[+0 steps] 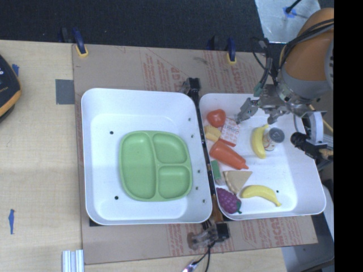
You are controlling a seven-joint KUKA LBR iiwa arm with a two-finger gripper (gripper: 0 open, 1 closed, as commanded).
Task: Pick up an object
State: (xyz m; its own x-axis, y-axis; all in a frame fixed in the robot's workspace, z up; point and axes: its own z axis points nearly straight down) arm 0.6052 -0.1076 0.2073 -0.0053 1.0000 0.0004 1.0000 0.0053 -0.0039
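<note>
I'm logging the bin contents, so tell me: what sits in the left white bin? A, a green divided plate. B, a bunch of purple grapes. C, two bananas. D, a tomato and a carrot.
A: the green divided plate lies in the left bin, while the bananas, tomato, carrot and grapes are all in the right bin.
</note>
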